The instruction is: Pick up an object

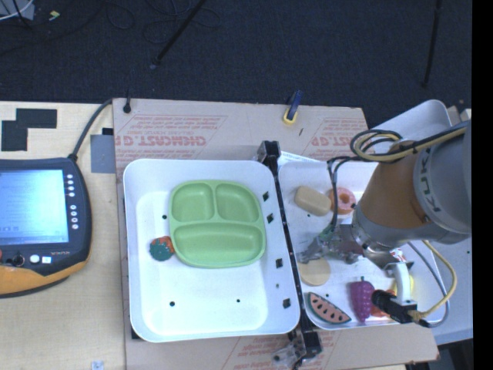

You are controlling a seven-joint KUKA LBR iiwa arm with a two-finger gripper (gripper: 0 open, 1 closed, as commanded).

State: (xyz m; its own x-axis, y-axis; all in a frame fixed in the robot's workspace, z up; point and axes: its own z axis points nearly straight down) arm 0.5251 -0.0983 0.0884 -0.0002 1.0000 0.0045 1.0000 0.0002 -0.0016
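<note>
Disc (314, 272): tan, round, flat on the floor of the R bin (350, 177), near that bin's view-L wall, approx mid-depth. The gripper (323, 249) sits right above it in the view, tip just beside the disc's upper edge. We can't say if they touch, and nothing shows gripped in it. Whether it's spread or closed we can't make out, as grey metal overlaps there and the wrist hides the rest.

Further up the same bin lies a tan block (312, 200), w/ a pink-orange donut (344, 200) just beside it on the view-R side. Both are apart from the gripper. Toward the near edge are purple grapes (360, 299) and a melon slice (329, 308), side by side, w/ the slice just below the disc. A small red bit next to the grapes is too small for us to ID.

The arm (400, 195) comes in from view-R, its orange band over the bin's R half.

The L bin (208, 299) holds a green 3-section plate (216, 223) in its upper half, and a small teal-red ball (161, 248) touching or nearly touching the plate's view-L edge. Both bins sit on cardboard (177, 133). A pendant (35, 222) w/ a lit screen lies at far view-L on the bench.
</note>
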